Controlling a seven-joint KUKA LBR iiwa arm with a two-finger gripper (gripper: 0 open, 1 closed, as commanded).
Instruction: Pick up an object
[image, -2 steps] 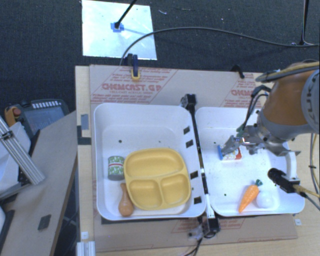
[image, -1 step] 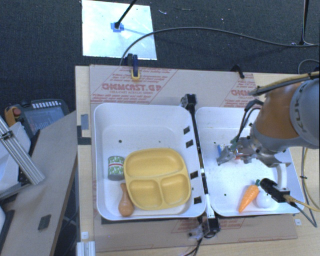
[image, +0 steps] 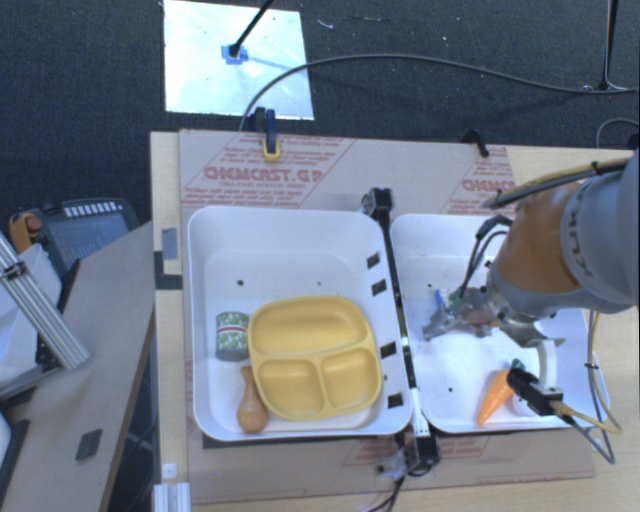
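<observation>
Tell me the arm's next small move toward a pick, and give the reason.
Probably shift the gripper toward the orange carrot and lower onto it. The carrot lies loose near the right bin's front edge, the nearest object to the gripper; I see nothing between its fingers.

Left white bin (image: 290, 235): yellow divided plastic tray (image: 315, 355), small green-labelled can (image: 231, 335) and tan wooden spoon (image: 250, 402) at its left; orange toy carrot (image: 494, 396) in right white bin (image: 430, 250).

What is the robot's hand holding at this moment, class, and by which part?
It cannot be told. The hand hangs over the right white bin, apart from the orange carrot-shaped toy.
</observation>
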